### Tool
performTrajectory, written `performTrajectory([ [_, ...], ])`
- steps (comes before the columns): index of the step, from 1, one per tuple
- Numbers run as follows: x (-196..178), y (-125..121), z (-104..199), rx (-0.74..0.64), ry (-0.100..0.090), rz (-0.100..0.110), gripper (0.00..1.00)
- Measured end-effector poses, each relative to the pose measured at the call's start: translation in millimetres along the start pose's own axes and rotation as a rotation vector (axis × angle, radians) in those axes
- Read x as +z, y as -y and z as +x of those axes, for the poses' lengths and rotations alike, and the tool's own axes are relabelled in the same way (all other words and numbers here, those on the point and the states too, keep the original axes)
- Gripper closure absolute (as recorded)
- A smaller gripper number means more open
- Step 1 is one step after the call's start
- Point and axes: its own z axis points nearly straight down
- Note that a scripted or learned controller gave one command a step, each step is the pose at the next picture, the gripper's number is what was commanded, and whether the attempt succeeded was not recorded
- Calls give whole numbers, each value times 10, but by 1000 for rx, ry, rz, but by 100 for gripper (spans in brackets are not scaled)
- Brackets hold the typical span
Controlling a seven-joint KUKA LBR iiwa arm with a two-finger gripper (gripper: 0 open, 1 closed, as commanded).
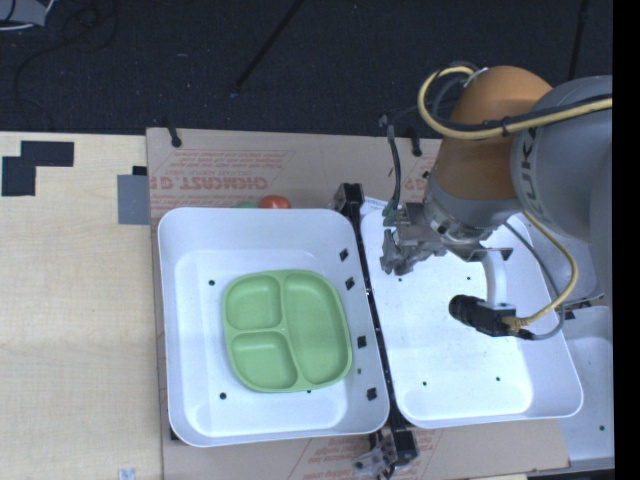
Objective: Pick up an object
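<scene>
Green three-compartment plastic plate (287, 329) lies flat in left white bin (190, 238); gripper (402, 250) over right white bin (540, 388), finger state indeterminable. Risk: closing on nothing; flat plate offers little purchase

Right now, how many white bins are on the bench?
2. The left bin holds a green divided plate. The right bin lies under the gripper.

Red upside-down lettering (roughly "CHEMCRZT") on the cardboard sheet (215, 180) behind the bins
</scene>
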Motion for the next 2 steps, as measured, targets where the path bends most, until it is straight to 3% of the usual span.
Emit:
performTrajectory([
  [2,-129,-79,1090,-1,0,-2,100],
])
